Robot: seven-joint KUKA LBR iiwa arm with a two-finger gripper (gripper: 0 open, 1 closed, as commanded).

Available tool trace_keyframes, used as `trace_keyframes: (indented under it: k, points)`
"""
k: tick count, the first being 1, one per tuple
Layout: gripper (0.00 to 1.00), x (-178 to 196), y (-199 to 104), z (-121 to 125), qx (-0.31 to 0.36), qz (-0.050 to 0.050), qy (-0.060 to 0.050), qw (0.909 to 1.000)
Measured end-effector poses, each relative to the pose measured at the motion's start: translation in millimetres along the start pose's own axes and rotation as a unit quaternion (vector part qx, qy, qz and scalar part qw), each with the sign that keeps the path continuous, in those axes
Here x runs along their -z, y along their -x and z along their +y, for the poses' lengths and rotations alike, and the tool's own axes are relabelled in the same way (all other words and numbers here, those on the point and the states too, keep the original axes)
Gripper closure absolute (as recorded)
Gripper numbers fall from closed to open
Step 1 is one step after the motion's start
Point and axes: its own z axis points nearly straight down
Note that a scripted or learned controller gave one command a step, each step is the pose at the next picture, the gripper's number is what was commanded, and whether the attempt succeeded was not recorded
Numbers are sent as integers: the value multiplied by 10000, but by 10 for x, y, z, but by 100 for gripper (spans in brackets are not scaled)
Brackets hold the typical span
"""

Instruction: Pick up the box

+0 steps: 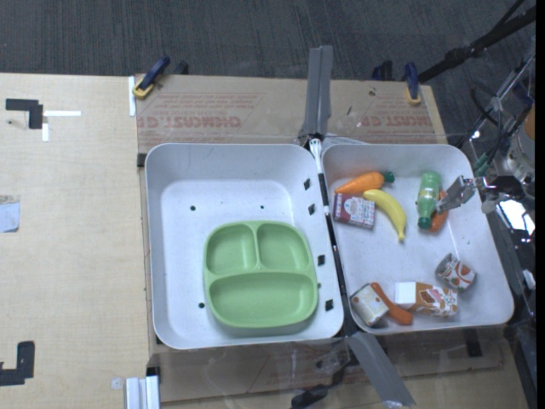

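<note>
Currently gripper point(460, 192) sits at right bin's point(494, 254) far edge, open or closed unclear. Best approach: centre over red box point(355, 210), clearing carrot point(361, 182) and banana point(390, 211).

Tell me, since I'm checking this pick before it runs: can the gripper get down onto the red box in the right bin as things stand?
Probably yes. The red box lies open from above; the carrot and banana crowd two sides, which could hamper the gripper at the bin's right side.
</note>
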Motion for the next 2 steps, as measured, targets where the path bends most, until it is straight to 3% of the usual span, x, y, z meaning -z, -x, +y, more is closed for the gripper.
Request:
trace_keyframes:
  k: [1, 2]
  points:
    - [0, -530, -698, -105, 482, 1, -2, 9988]
    - [0, -251, -1664, -205, 843, -1, 8, 9964]
